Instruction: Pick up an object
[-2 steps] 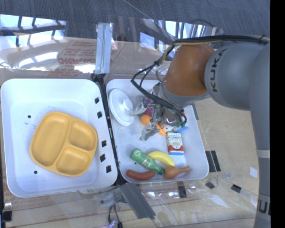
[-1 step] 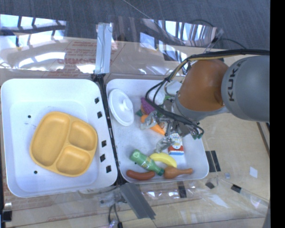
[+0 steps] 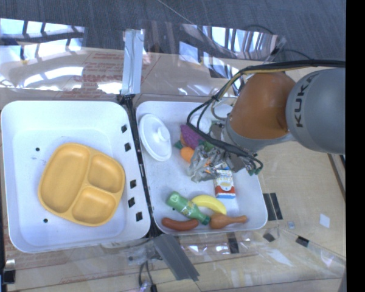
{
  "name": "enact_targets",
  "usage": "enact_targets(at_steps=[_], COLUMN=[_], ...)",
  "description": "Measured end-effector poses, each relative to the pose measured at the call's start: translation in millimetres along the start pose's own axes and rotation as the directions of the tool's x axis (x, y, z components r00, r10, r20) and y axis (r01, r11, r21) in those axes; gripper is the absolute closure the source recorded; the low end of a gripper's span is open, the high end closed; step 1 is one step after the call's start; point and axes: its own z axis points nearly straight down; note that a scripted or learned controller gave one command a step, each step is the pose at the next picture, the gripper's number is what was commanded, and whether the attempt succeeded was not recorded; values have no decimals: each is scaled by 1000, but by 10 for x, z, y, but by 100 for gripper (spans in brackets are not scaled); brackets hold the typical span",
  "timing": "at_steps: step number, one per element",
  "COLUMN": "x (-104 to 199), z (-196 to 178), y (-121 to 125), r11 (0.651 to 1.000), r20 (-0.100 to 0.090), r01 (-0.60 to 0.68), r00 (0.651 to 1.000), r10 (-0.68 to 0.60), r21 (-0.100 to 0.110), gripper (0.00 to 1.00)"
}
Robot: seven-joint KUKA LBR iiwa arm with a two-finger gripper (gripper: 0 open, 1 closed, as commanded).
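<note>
Gripper (image 3: 205, 165) down in right bin (image 3: 255, 194), mid-descent by looks. Candidates: milk carton (image 3: 224, 184) at its 4 o'clock, banana (image 3: 209, 204) at 6. Claw state: honestly can't tell, too cluttered. Next move needs clean closure on one item.

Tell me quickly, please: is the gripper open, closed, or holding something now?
Gripper: cannot be told; it is low in the right bin, beside the small carton.
</note>
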Motion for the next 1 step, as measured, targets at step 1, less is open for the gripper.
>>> enact_targets(at_steps=[1], x=[-476], z=[-1158], y=[228], r11=[997], r20=[7], r01=[-80], r00=[997], r10=[79], r21=[4], gripper=[100])
